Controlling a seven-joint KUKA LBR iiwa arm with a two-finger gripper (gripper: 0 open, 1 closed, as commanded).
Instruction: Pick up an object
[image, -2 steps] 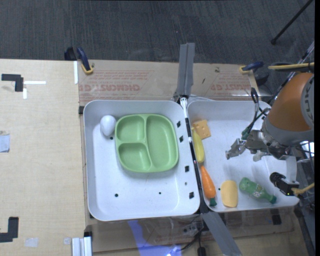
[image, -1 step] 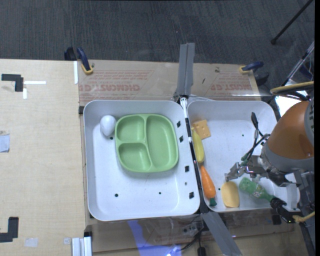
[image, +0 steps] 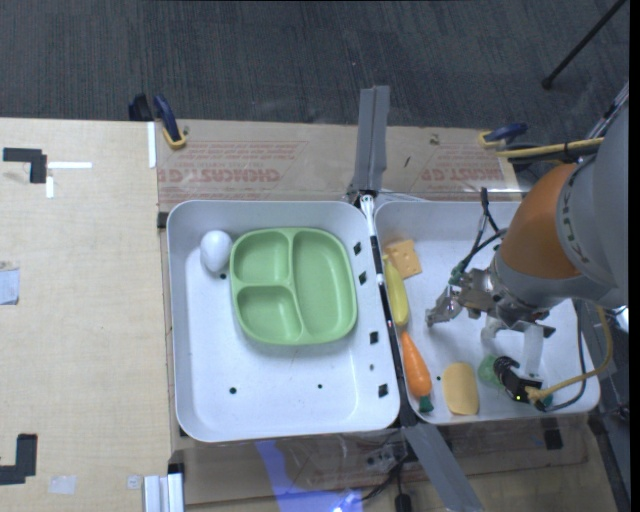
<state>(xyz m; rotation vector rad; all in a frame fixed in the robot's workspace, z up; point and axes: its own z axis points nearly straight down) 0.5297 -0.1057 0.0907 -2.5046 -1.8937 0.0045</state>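
The gripper hangs low in the right bin, fingers spread, pinching nothing, right of the banana and carrot.

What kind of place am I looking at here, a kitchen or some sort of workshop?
Most likely a robot test lab, not a kitchen. A robot arm reaches over two white bins holding toy food such as a carrot, and clamps hold cardboard to the bench.

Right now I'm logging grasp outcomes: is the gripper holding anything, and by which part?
Cannot be told. The gripper hangs over the right bin with nothing visible between its fingers, whose state is unclear.
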